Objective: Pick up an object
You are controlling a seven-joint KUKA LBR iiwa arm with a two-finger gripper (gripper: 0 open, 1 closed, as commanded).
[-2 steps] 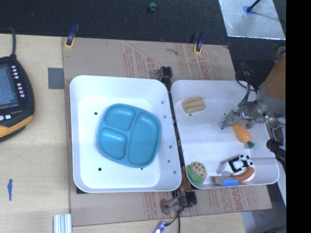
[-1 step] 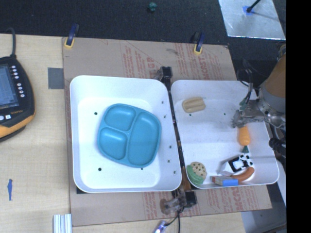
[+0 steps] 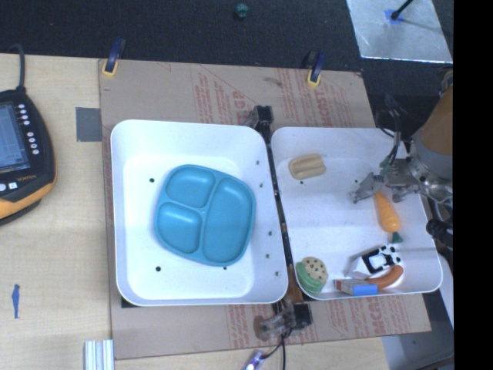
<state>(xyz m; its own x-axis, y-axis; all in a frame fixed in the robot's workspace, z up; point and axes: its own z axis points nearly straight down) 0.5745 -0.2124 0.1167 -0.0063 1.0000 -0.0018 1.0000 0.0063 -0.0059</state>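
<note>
My gripper (image 3: 383, 189) hangs over the right side of the right bin (image 3: 339, 141), reaching in from the right. Its grey fingers (image 3: 362, 192) are spread open. An orange carrot (image 3: 388, 213) lies just below them, its upper end close to the fingertips, and nothing is gripped. A tan bread-like piece (image 3: 306, 166) rests at the bin's upper left. Along the bin's front edge sit a round green and tan item (image 3: 311, 272), a black and white object (image 3: 378, 260) and an orange sausage-like piece (image 3: 375, 282).
The left bin (image 3: 131, 149) holds a blue divided plate (image 3: 206, 214). A black and orange handheld pendant (image 3: 19, 156) lies on the bench at far left. Clamps (image 3: 113, 58) pin the cardboard sheet at the back.
</note>
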